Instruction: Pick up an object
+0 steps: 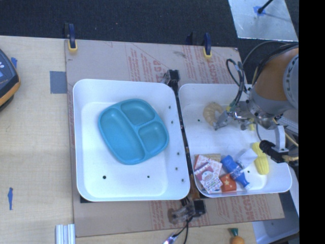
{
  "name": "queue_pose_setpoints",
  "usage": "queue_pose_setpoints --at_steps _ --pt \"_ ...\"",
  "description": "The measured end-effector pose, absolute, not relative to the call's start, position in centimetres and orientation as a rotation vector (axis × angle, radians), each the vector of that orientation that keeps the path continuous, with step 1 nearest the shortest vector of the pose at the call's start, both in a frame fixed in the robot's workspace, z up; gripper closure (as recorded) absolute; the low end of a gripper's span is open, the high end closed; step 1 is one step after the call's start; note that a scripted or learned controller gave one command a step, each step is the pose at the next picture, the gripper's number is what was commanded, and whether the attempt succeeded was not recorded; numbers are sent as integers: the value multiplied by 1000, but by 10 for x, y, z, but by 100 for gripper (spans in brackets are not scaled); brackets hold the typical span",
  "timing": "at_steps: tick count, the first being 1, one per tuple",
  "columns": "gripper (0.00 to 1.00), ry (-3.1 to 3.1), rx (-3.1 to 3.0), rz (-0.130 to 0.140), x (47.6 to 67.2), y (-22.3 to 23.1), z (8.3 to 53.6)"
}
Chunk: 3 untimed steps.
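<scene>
The right bin (195, 98) holds a tan round object (212, 112) near its upper middle. Along its front lie a red-and-white packet (207, 173), a blue bottle-like object (234, 170), a red piece (228, 185) and a yellow corn-shaped object (261, 159). My gripper (224, 120) reaches in from the right, low over the bin, its grey fingers right next to the tan object on its right side. I see nothing between the fingers. The left bin (91, 187) holds a blue divided plate (133, 130).
Black cables (236, 78) loop above the wrist at the right bin's back edge. A dark device (6, 78) sits at the bench's far left. Clamps (71, 37) hold the cardboard sheet at the back. A black clip (172, 77) sits between the bins.
</scene>
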State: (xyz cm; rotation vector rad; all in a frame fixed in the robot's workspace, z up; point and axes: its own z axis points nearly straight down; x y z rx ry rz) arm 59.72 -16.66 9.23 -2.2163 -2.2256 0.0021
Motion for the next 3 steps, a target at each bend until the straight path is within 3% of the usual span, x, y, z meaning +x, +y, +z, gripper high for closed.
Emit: queue_pose_setpoints --at_steps 1,2,3 --pt "0 -2224 -2216 2 655 -164 92" --pt "100 -2231 -2212 2 656 -165 104" --pt "100 -2226 -2215 -1 614 -89 220"
